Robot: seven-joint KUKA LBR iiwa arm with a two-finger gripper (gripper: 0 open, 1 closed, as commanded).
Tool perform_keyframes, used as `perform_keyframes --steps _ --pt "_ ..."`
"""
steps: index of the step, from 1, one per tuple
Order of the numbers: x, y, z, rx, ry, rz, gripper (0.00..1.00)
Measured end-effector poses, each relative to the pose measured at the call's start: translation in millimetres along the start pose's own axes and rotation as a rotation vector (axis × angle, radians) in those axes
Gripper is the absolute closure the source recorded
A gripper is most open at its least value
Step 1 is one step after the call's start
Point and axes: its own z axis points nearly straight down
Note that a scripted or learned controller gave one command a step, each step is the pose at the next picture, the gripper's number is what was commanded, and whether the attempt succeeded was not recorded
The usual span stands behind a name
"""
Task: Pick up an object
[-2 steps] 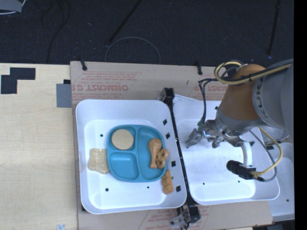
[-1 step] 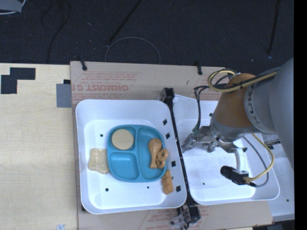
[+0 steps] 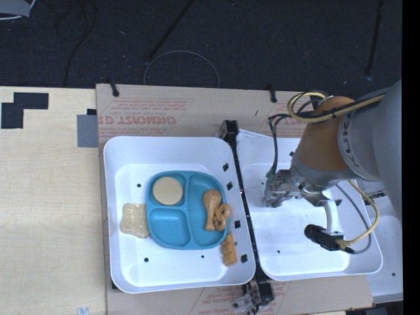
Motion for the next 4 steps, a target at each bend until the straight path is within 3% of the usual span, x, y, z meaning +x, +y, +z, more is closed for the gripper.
perform_keyframes --steps 3,4 --pt "-16.0 -14.3 -150.9 -0.005 -0.001 -0.008 1.00" --pt "36.0 -1.8 -146.3 -0.001 0.001 -0.011 1.00"
